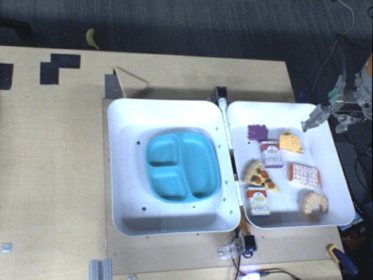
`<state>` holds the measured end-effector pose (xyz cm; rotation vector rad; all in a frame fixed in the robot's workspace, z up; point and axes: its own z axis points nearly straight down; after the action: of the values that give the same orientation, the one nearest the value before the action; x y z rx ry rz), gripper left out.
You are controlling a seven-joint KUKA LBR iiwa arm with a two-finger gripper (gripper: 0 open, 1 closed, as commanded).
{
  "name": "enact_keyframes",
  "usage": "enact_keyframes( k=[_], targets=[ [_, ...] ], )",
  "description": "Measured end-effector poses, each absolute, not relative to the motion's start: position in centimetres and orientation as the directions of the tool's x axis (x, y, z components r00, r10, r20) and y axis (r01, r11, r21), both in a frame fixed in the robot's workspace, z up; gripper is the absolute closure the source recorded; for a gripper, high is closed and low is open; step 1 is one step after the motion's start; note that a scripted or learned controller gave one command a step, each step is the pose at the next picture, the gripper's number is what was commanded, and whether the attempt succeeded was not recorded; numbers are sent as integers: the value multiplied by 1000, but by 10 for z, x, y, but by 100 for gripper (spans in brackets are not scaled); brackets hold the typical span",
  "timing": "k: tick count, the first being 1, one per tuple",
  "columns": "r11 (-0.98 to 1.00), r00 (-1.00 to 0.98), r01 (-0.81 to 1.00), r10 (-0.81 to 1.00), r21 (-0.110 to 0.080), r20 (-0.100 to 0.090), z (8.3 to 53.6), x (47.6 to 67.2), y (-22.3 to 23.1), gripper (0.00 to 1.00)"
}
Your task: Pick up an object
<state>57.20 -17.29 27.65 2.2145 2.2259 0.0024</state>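
Front carton [257, 202] sits just below the pizza [259, 175], nearly touching it, closest to you in the right bin [344, 179]. Croissant [315, 203] lies to the right of the pizza and a bit lower, near the bin's front corner. Waffle [305, 175] is level with the pizza on its right, apart from it. Back carton [271, 154] stands just above the pizza, touching or almost touching its crust. Fries [290, 143] are up and right of the pizza, beside the back carton. Purple piece [257, 133] is straight above the pizza, past the back carton.

Gripper [307, 125] hangs well up and right of the pizza, over the bin's far right part, just right of the fries, with nothing visibly in it. You can't tell if the claw is released or clenched; it's too small and blurred.

Left of the pizza, across the shared rims, you get the left bin [125, 156] with a blue tray [182, 165] in it. A banana [91, 38] lies far up-left of the pizza, off the bench.
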Motion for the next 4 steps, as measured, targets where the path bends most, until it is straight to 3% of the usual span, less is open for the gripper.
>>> enact_keyframes(
  k=[1,2,3,4],
  targets=[
    [2,-2,1000,1000,-2,1,130,522,-182,0],
    [-1,1,1000,1000,18,-7,89,492,-142,0],
    [2,-1,1000,1000,21,-5,100,493,-141,100],
    [1,-1,1000,1000,20,-5,100,493,-141,0]
  ],
)
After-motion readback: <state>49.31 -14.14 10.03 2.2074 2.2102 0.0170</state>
